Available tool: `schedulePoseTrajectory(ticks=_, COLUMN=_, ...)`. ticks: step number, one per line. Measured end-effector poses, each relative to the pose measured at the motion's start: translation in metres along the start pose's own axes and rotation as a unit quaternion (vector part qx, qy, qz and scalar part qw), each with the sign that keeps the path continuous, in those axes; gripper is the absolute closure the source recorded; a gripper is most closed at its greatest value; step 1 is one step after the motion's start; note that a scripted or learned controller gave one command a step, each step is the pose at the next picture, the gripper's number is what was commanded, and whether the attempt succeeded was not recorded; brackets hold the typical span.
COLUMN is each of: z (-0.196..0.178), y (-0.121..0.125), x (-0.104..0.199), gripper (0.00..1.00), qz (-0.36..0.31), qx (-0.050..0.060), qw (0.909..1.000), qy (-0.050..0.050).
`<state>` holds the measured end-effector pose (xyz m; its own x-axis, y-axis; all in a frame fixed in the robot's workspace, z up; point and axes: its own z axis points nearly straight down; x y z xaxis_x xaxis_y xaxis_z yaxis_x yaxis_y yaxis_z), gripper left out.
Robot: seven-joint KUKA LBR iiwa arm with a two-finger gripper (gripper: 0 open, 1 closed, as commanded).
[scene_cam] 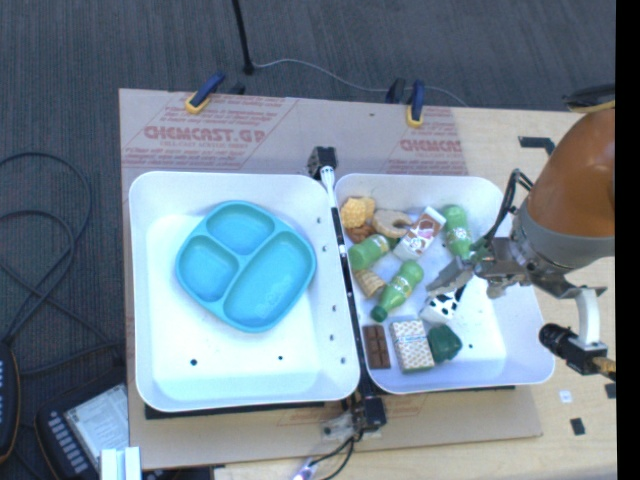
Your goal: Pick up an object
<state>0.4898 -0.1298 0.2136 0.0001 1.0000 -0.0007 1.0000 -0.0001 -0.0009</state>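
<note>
The scene is brightly and evenly lit from above, with a cool bluish cast. The white bins (240,388) are nearly washed out, their walls losing detail in glare. Soft, short shadows sit under the blue divided plate (247,265). The picture is low in resolution and slightly soft; small items blur together. The carpet (60,68) reads dim and grainy.

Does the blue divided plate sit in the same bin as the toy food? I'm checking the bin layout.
No, the blue divided plate lies alone in the left bin, while the toy food is piled in the right bin.
</note>
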Motion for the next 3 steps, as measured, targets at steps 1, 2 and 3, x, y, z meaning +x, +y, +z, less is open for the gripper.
schedulePoseTrajectory(ticks=1, z=0.1, y=0.036, x=0.005, gripper=0.0, qz=0.0, qx=-0.015, qw=0.9999, qy=-0.006)
schedulePoseTrajectory(ticks=2, z=0.102, y=0.072, x=-0.013, gripper=0.0, qz=0.0, qx=-0.02, qw=0.9998, qy=-0.008)
schedulePoseTrajectory(ticks=3, z=0.103, y=0.089, x=-0.019, gripper=0.0, qz=-0.001, qx=-0.021, qw=0.9997, qy=-0.008)
